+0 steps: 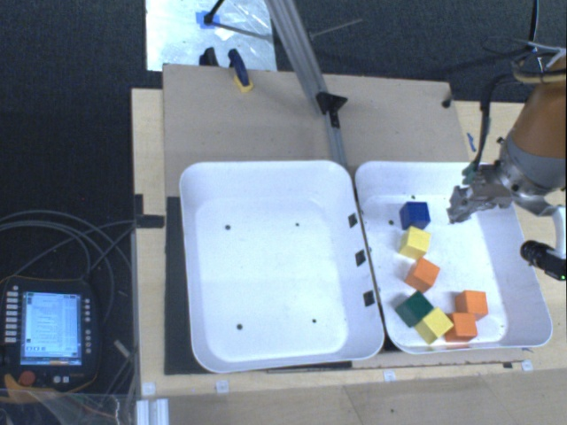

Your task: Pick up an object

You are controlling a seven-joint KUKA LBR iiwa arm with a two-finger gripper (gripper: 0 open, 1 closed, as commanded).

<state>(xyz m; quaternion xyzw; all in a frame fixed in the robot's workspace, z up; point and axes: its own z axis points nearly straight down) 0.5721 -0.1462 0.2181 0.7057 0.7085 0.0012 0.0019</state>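
Blue, the nearest cube [415, 214] sits toward the far edge of the right bin [523, 326], apart from its neighbours on most sides, with a yellow cube [414, 243] just beside it on the near side. Further toward the near edge lie an orange cube [423, 274], a green cube [414, 308], another yellow cube [434, 325] and two more orange ones [465, 315]. The gripper [462, 204] hangs beside the blue cube toward the bin's right edge, holding nothing; how wide the jaws stand I cannot tell. A clean pick probably means centring over the blue cube, squaring to its faces, and descending clear of the yellow one. The left bin [204, 184] shares the tabletop [266, 113].
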